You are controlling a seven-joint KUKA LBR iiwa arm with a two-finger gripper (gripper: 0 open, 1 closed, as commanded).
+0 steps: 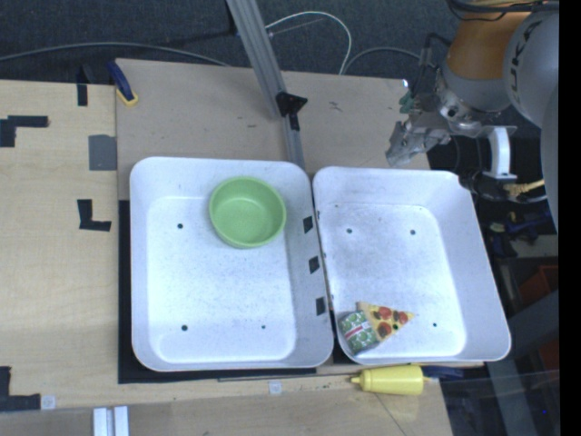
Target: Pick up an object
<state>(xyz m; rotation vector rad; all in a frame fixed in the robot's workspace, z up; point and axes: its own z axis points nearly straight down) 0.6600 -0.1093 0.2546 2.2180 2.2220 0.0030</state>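
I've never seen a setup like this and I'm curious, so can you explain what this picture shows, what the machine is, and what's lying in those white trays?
This is a single picture from a camera fixed above a workbench, looking down at a slant. The grey and orange shape at upper right is a robot arm; its gripper, the part meant for picking things up, hangs above the bench just beyond the far edge of the right bin. Nothing can be seen in it.

Two shallow white bins sit side by side. The left bin holds a green bowl, upright. The right bin holds a toy pizza slice and a small green packet close together in its near left corner. A yellow bottle lies on the bench outside the bins, by the near edge.
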